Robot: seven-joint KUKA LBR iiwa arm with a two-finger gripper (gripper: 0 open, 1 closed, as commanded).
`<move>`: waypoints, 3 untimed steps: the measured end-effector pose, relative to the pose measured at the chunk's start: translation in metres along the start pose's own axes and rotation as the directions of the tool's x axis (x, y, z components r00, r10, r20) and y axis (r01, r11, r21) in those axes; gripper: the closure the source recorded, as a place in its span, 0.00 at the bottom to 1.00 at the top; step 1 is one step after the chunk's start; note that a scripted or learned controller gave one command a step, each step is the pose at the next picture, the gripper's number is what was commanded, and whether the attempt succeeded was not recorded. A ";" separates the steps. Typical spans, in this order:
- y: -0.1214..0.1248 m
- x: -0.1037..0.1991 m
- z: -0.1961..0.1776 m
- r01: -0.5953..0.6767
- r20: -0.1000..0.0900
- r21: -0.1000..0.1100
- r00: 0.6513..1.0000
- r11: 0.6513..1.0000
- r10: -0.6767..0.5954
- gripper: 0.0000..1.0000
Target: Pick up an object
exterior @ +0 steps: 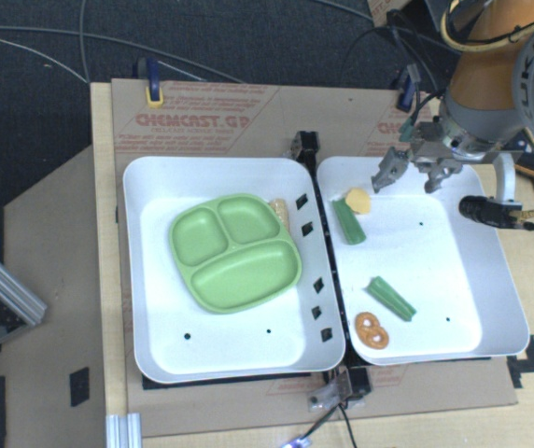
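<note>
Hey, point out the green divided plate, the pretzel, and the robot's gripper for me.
Green divided plastic plate (236, 252), camera view, on the ridge between its compartments.
Small brown pretzel (371, 329), camera view, on its middle.
Two-finger gripper (409, 175), camera view, midway between its open fingertips.

The bench (248, 110), topped with printed brown board, carries 2 shallow white bins side by side: left bin (146, 278), right bin (491, 287).

Open tool (411, 176) hovers over right bin (491, 278), near yellow piece (359, 201).
</note>
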State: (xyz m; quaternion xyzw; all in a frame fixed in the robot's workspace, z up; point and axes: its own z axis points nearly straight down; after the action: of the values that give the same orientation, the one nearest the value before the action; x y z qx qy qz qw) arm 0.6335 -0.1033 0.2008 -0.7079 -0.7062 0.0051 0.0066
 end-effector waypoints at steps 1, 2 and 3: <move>0.003 0.000 -0.009 0.003 0.002 -0.015 1.000 1.000 -0.003 0.00; -0.005 0.005 0.038 0.003 0.000 -0.010 1.000 1.000 -0.003 0.00; -0.004 -0.003 0.098 0.002 0.001 -0.011 1.000 1.000 -0.002 0.00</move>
State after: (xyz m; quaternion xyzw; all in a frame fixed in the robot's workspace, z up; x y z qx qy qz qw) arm 0.6275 -0.1057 0.1030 -0.7073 -0.7069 0.0016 0.0026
